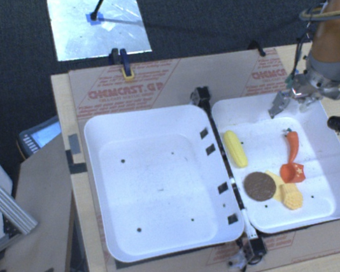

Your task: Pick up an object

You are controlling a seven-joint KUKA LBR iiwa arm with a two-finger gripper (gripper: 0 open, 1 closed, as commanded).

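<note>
Toward the right bin's (335,156) six o'clock rim cluster a brown disc (260,186), orange carrot (293,157) and yellow corn (235,148), twelve o'clock floor clear, where the gripper (288,100) hovers with fingers spread, holding nothing.

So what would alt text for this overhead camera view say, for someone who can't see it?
A robot arm's end effector hovers over the right bin, which holds a corn cob, a brown disc, an orange carrot and small yellow and orange pieces. Left bin sits alongside.

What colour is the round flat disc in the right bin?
Brown; the disc shows in the camera view.
</note>
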